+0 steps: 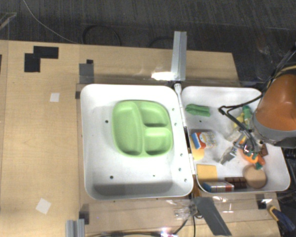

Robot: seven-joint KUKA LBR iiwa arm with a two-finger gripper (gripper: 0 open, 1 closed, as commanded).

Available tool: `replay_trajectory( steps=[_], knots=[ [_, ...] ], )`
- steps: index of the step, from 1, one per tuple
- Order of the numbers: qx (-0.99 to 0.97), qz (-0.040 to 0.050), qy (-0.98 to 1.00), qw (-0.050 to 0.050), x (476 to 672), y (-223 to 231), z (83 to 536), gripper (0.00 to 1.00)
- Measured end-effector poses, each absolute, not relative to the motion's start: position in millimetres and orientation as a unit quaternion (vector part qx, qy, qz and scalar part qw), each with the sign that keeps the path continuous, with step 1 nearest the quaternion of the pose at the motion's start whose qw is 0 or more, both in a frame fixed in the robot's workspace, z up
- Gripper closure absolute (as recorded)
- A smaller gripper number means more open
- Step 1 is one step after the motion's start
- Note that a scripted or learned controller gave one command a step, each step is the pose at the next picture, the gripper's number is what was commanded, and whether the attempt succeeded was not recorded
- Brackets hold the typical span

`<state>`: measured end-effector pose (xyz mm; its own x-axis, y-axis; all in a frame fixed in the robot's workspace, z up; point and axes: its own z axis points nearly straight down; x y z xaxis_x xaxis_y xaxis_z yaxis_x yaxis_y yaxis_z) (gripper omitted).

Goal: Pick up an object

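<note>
Camera view: the table [34,147] carries two white bins side by side. The left bin [96,181] holds a green divided tray [140,127], lying flat near its middle. The right bin [276,181] holds the clutter from which something is to be picked: a green oblong piece [197,110] at the far left, a small packet printed in blue and red [201,138] with a yellow block [206,171] nearer to the camera, a dark marker-like stick [226,185] along the near wall, and a tan rounded object [255,177] in the near right corner.

The arm comes in from the right, its orange band [281,107] over the bin's right part. The gripper [239,144] is down among the things at the middle of that bin, close to some orange pieces [251,154] and clear crumpled wrapping. Whether it is open or closed cannot be told; metal, cable and clutter overlap there, and nothing is plainly seen held.

By my judgement the step in hand is the reach or the grasp itself, low in the right bin. The next move calls for closing firmly on one item only, then a straight lift clear of the neighbours and of the bin wall, without dragging the loose wrapping along.
</note>
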<state>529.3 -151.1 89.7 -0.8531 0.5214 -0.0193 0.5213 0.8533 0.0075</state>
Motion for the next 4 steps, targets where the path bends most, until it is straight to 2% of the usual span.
replay_trajectory(
  steps=[1,2,3,4],
  knots=[
    [0.326,0.0004,0.945,0.008,546.0,-130,90,0.00],
    [0.359,0.0023,0.933,0.010,518.9,-149,90,0.00],
    [0.391,0.0014,0.921,0.007,579.9,-153,88,0.00],
    [0.462,0.0029,0.887,0.009,549.4,-149,89,0.00]
  ],
)
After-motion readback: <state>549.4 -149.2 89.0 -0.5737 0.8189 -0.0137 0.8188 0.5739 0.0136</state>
